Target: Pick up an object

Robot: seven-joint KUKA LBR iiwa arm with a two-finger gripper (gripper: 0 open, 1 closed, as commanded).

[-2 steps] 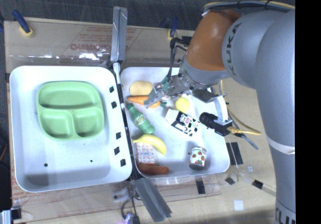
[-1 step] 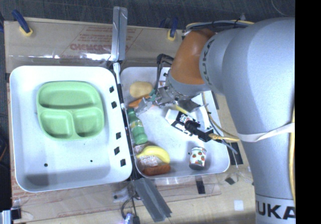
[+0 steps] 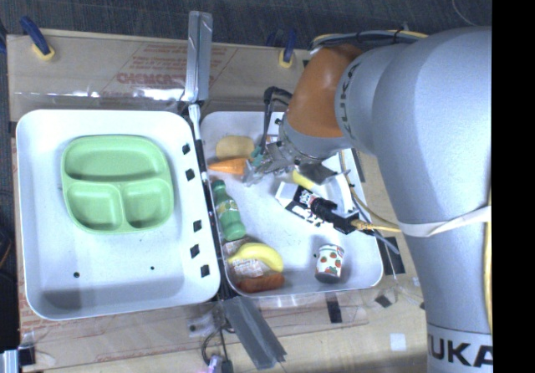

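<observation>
Two white bins sat on the bench, and the carrot [image 3: 229,166] lay against the right bin's [image 3: 368,279] left wall, just beside the gripper [image 3: 261,160]; couldn't tell its grip state. Carrot looked light, stiff, slippery; grab mid-body.

My arm [image 3: 418,137] comes in from the right, its big grey link low over the right bin [image 3: 251,125], orange band just above the wrist. I see the gripper [image 3: 261,160] down near that bin's upper left corner.
</observation>
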